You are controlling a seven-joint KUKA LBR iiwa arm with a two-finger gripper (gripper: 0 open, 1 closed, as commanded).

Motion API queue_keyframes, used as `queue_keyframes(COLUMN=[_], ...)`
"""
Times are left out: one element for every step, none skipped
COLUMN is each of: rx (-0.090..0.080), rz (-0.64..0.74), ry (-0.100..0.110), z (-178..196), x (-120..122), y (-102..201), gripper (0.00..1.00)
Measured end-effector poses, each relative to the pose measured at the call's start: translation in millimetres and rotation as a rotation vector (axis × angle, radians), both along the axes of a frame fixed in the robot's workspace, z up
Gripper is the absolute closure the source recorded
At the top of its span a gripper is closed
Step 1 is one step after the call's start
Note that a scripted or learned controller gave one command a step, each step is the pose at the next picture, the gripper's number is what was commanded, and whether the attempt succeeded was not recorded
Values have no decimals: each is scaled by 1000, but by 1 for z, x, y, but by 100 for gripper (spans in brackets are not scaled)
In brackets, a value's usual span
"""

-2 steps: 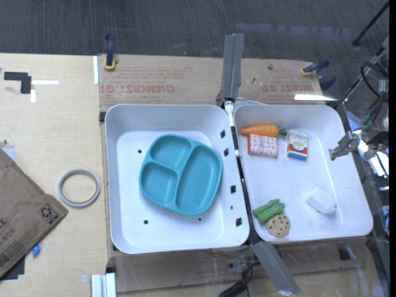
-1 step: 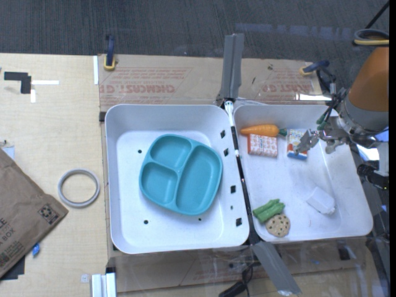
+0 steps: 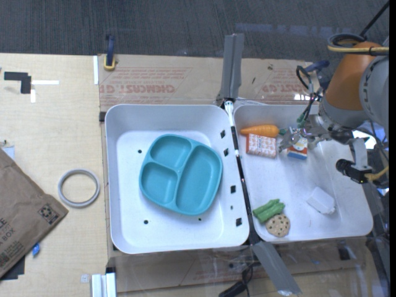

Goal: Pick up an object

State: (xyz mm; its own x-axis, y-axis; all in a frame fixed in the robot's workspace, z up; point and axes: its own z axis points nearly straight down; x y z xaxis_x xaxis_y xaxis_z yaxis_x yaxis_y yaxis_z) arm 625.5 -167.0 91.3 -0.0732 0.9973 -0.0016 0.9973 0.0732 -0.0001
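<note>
arm (image 3: 362,82): reaching in from right | gripper (image 3: 296,139): lowered, pointing left

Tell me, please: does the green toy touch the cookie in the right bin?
Touching. In the camera view the green toy lies against the upper edge of the cookie, with no white bin floor visible between them.

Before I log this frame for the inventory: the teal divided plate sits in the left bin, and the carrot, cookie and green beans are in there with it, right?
Not quite. The teal divided plate does sit in the left bin, but the carrot, cookie and green beans lie in the right bin, as the camera view shows.
</note>
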Motion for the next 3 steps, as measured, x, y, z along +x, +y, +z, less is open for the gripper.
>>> queue_keyframes(rx=[-2,-6,1], rz=[509,505,218], ry=[-4,-11,-1], z=[2,14,101], x=[14,16,0], y=[-10,-12,57], gripper=[0,100,100])
